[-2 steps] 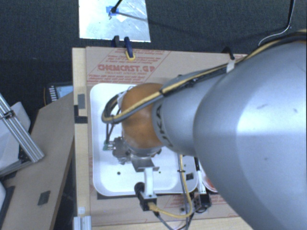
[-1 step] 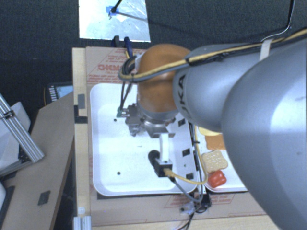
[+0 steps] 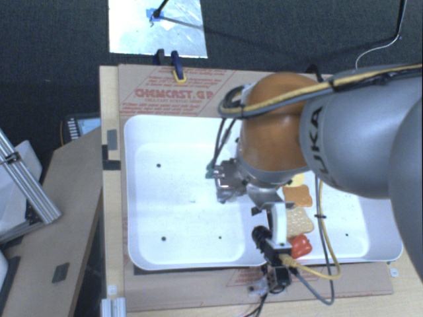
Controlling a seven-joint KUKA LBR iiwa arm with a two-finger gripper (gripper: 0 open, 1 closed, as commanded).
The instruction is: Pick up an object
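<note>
Hanging low over the divide between two white bins, the grey arm (image 3: 357,144) carries its gripper (image 3: 226,182) above the inner edge of the left bin (image 3: 152,150). From where I stand I cannot tell whether the gripper is released or clenched. The likely targets lie in the right bin (image 3: 380,243), close beside the wrist: an orange piece (image 3: 301,195), a tan piece (image 3: 303,222) just in front of it, and a red piece (image 3: 301,246) nearest the front rim. A clean pick probably means shifting over that cluster, singling out the red piece at its edge and descending squarely.
</note>
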